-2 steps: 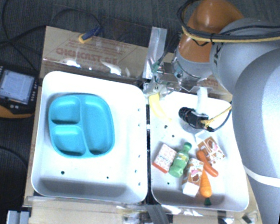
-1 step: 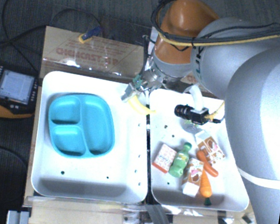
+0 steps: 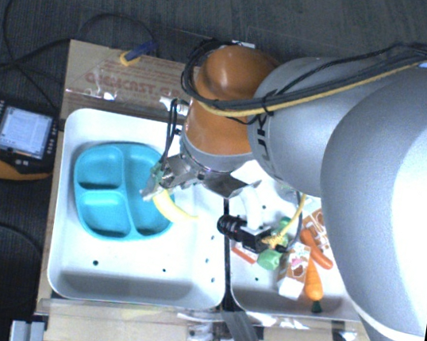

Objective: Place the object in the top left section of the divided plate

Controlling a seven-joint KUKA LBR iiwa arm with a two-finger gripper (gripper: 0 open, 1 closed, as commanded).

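The blue divided plate (image 3: 106, 189) lies in the left white bin (image 3: 124, 280); it has two smaller sections on its left and one larger section on its right. My gripper (image 3: 159, 187) hangs over the plate's right section, near its right rim. Its fingers are shut on one end of a thin yellow curved object (image 3: 175, 208). The rest of that object sticks out to the lower right, past the plate's rim. The plate's top left section (image 3: 101, 168) has nothing in it.
The right bin (image 3: 288, 306) holds several toy foods, among them an orange carrot (image 3: 314, 283) and a green piece (image 3: 270, 259). The big grey arm (image 3: 359, 165) covers most of that bin. A cardboard sheet (image 3: 123, 79) lies behind the left bin, and a control pendant (image 3: 17, 134) lies left of it.
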